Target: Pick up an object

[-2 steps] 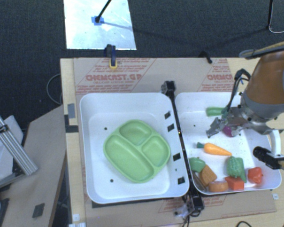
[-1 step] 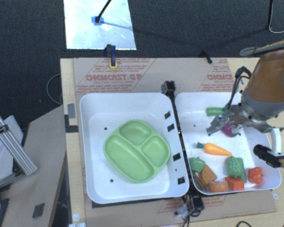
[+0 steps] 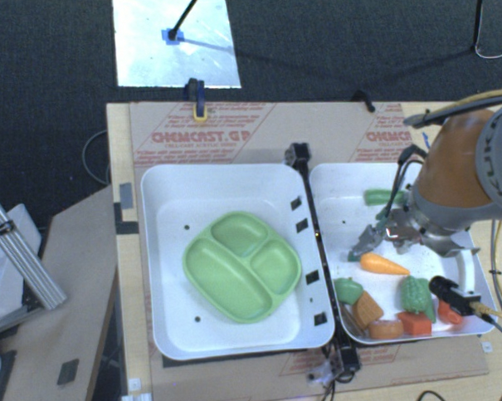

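Orange tapered carrot [image 3: 383, 264], glossy plastic, beside metal hand [image 3: 362, 244]

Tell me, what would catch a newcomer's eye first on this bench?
Probably the pale green divided plate, lying alone in the left white bin. Next, the grey and orange arm leaning over the right bin, its hand low beside an orange toy carrot. Along that bin's near edge sits a bright cluster of toy food, including a green broccoli piece.
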`<act>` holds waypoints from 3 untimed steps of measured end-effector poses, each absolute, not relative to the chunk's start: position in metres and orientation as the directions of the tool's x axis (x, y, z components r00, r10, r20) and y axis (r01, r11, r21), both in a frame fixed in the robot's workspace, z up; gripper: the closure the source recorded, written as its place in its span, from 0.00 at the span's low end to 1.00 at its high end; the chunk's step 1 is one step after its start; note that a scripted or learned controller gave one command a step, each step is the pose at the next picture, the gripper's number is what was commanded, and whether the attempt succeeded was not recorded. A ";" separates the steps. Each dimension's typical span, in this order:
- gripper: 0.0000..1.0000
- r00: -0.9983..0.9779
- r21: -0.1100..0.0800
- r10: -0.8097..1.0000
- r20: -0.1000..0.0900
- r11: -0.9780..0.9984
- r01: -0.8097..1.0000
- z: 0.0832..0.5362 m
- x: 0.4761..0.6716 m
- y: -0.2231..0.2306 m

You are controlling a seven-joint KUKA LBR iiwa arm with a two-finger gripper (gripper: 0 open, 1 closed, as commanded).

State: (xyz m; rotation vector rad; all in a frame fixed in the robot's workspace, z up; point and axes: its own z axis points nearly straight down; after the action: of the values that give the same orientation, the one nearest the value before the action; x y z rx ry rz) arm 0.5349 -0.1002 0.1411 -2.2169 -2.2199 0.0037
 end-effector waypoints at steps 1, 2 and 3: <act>0.00 -0.001 -0.003 1.000 0.001 0.001 1.000 0.089 0.534 -0.100; 1.00 -0.001 0.001 1.000 0.000 0.001 1.000 0.102 0.536 -0.100; 1.00 -0.004 0.005 1.000 -0.001 0.004 1.000 0.146 0.533 -0.099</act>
State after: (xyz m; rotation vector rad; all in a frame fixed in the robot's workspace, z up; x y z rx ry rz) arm 0.5334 -0.0986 0.1457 -2.2203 -2.2282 -0.0049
